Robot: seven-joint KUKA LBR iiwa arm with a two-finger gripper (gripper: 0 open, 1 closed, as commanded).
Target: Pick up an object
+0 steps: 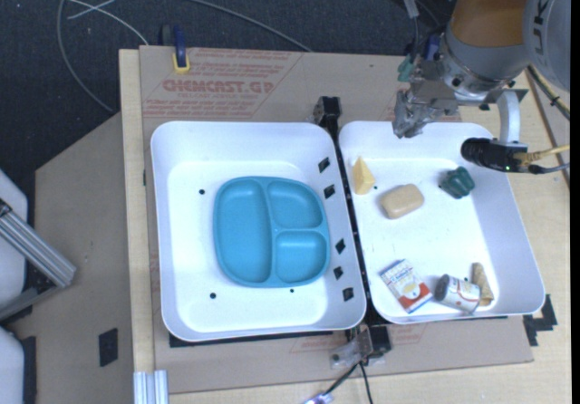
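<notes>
Claw (410, 126) hung over right bin's (521, 239) far edge, finger state unclear. Nearest pick: yellow wedge (362, 176), just toward the divider, long axis front-to-back.

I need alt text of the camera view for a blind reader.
A grey robot arm's hand hovers over the right bin's far edge, near a beige block, yellow wedge and green piece. The left bin holds a blue divided plate.

gripper (410, 126) above right bin (507, 239) rim, nothing held.
</notes>
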